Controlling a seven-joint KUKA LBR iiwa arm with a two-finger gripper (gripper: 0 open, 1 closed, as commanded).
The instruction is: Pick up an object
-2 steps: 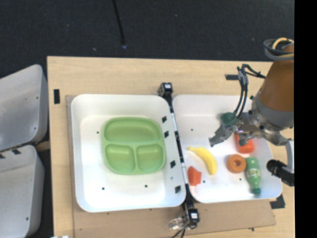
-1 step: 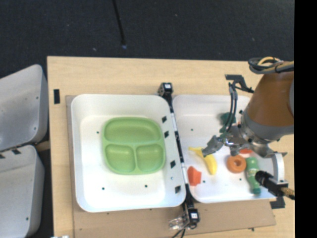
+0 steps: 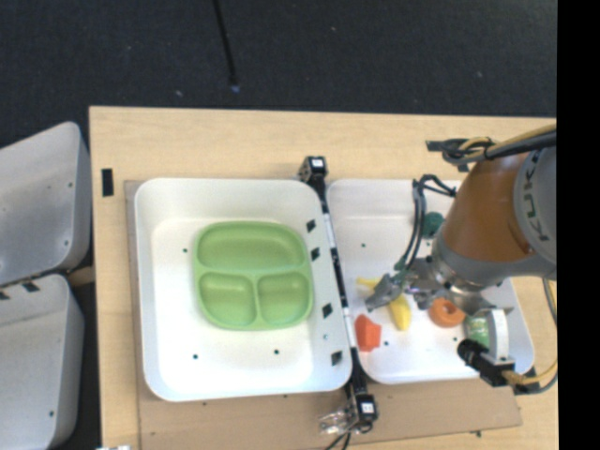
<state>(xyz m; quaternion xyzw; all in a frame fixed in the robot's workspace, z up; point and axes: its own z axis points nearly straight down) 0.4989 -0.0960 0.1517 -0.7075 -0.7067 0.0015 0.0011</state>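
Note:
My gripper [image 3: 386,292] hangs low over the middle of the right bin [image 3: 375,204], under the orange wrist band of the arm. Its grey tip sits right above a yellow banana-like piece [image 3: 401,314] and touches or nearly touches it. A small yellow bit [image 3: 366,282] lies just to its left. A red-orange block [image 3: 367,333] rests near the bin's front left corner. An orange round toy [image 3: 446,313] and a green object [image 3: 480,328] lie to the right, partly under the arm. A teal item [image 3: 430,221] peeks out behind the arm.
The left bin [image 3: 159,251] holds a green divided plate [image 3: 253,274]. A black-clipped divider [image 3: 328,261] runs between the bins. Cables [image 3: 441,195] loop off the arm over the right bin's back. The arm's body covers the right bin's right side.

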